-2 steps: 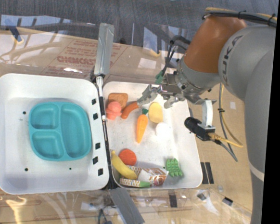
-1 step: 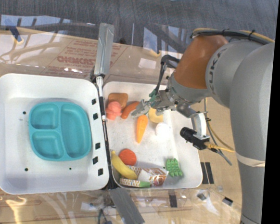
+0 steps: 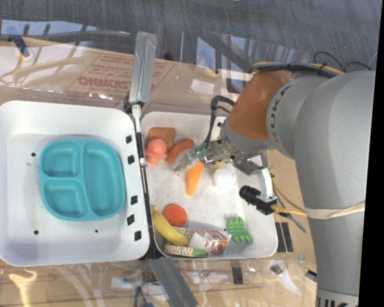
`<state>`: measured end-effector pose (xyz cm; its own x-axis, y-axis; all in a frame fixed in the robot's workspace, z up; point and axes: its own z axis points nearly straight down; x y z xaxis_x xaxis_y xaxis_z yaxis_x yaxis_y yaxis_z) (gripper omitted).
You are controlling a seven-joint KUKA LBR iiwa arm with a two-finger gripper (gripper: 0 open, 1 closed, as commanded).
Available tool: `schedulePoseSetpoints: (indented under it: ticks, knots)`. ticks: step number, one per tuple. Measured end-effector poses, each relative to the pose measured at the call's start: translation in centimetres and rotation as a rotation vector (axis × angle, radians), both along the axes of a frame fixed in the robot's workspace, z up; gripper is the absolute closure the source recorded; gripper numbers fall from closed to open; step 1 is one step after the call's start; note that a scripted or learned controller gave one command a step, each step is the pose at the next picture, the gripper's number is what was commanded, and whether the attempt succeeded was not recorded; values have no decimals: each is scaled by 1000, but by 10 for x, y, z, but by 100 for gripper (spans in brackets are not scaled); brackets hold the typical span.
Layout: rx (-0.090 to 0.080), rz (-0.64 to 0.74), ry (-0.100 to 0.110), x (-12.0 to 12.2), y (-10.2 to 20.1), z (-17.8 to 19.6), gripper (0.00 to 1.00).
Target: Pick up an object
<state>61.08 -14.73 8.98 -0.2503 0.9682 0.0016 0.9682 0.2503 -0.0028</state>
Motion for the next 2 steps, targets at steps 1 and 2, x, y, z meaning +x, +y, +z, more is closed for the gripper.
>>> schedulePoseSetpoints:
  ticks: [1, 2]
  knots:
    - [-1, 2, 6, -1, -1, 6, 100]
    - [0, 108, -1, 14, 20, 100, 100]
